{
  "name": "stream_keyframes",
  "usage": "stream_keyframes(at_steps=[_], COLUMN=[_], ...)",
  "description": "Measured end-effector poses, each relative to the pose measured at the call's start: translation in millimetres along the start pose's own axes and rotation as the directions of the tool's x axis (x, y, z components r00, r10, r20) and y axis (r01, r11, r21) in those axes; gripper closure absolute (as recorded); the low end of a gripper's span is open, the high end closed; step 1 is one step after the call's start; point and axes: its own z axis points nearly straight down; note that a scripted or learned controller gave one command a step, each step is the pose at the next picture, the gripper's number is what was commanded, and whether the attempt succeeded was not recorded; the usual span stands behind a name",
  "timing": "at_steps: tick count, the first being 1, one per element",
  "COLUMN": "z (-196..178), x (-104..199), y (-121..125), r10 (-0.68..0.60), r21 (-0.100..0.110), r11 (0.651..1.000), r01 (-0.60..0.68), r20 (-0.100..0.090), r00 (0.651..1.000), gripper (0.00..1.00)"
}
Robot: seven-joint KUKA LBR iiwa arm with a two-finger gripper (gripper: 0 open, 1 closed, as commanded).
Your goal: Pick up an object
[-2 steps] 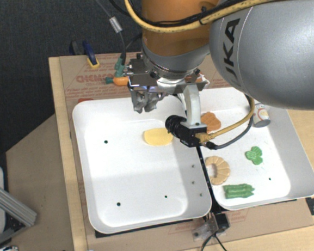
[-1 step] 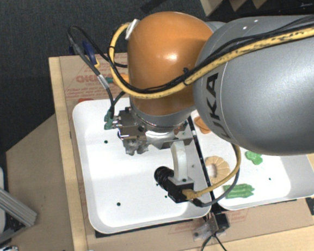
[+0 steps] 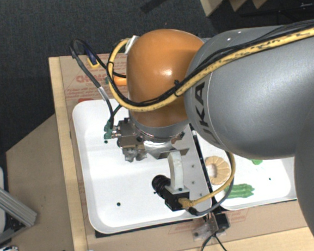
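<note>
The arm's orange band (image 3: 161, 75) and grey link (image 3: 258, 91) cover most of the view. Below the band, the gripper (image 3: 148, 146) hangs over the middle of the left bin (image 3: 98, 171), near the divider; I see it from above as a metal wrist block with a white bracket and a black cable fitting. A tan ring-shaped object (image 3: 219, 169) lies in the right bin just past the divider, partly behind a yellow cable. A flat green object (image 3: 242, 190) rests near the right bin's front edge. A small green piece (image 3: 257, 162) peeks out from under the arm.
The bins sit on a brown cardboard-coloured bench top (image 3: 67, 157). Black and yellow cables (image 3: 107, 91) loop off the wrist toward the back left. Two small dark specks (image 3: 118, 203) lie on the left bin's floor. The right bin (image 3: 272, 188) is largely covered by the arm.
</note>
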Motion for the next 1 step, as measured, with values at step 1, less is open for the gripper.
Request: stream_keyframes(at_steps=[1], z=[75.7], x=[-0.8], y=[-0.7], r10=[0.001], r21=[0.005], r11=[1.000], r01=[-0.001], r20=[0.002], r00=[1.000], gripper=[1.00])
